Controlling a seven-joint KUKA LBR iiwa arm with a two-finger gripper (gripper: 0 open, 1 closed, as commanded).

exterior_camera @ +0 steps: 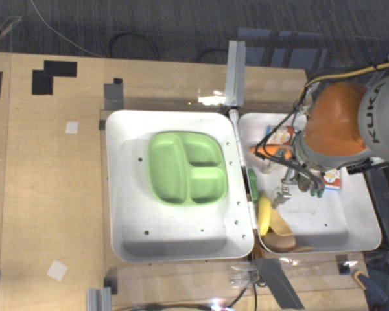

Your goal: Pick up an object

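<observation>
A: What lies nearest?
B: In the right bin (pixel 350 229), a tan piece (pixel 280 234) at the near left corner, touching a banana (pixel 264 215) just beyond it.

A: And the pincer?
B: The pincer (pixel 287 190) hangs over that bin, beside the banana. Whether it's wide or narrow, I cannot tell.

A: Farther back?
B: An orange tool (pixel 272 151) and a packet (pixel 281 135) near the far wall. The left bin (pixel 126 173) holds a green tray (pixel 185 167) on the surface (pixel 45 193).
</observation>
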